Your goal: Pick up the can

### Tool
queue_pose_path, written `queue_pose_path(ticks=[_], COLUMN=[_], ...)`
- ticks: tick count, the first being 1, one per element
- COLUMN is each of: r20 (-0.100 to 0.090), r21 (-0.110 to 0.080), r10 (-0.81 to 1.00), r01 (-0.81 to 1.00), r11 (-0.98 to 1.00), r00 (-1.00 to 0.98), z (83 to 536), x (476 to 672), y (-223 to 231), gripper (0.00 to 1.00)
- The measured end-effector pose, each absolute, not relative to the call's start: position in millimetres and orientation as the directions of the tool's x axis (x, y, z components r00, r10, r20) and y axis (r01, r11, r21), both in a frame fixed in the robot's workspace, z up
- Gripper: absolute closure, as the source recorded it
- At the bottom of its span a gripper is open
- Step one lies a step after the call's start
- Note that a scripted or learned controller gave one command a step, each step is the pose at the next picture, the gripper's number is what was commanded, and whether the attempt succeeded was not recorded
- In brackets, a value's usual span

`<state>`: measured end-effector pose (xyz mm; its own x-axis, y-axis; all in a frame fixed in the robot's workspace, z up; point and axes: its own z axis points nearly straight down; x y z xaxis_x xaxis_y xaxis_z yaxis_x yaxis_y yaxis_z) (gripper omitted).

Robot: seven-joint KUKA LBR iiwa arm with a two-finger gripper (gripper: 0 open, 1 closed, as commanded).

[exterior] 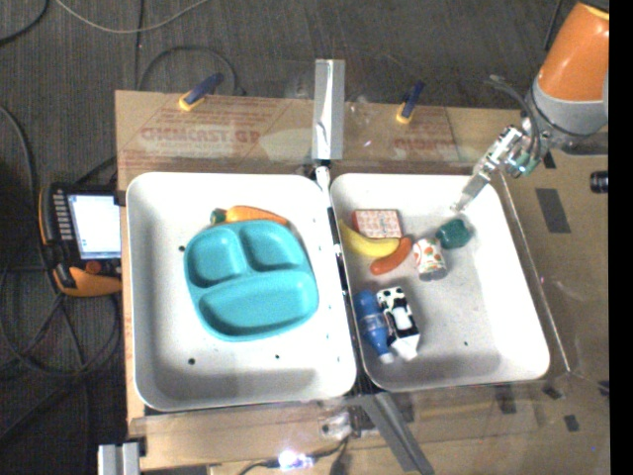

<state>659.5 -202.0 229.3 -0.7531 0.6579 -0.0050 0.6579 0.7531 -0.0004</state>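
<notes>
Grey arm (pixel 554 117) slants its pincer (pixel 463 202), grip unclear, just above the can (pixel 455 233).

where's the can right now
The green can lies in the right bin, toward its far right corner, just right of the small white cup. The pincer hovers just above it.

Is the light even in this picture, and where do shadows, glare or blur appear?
Camera view: even light on both bins; the turquoise divided plate casts a soft shadow on the left white bin; a bright glare spot sits at the bottom edge; the end effector looks slightly blurred.
</notes>
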Motion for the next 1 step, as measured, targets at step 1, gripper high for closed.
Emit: queue_pose_path(ticks=[1], r20=[-0.006], r21=[-0.002], r10=[0.547], r01=[0.547], r11=[0.837], r00=[-0.837], z=[274.1], x=[645.0], y=[-210.0], gripper=[0.0])
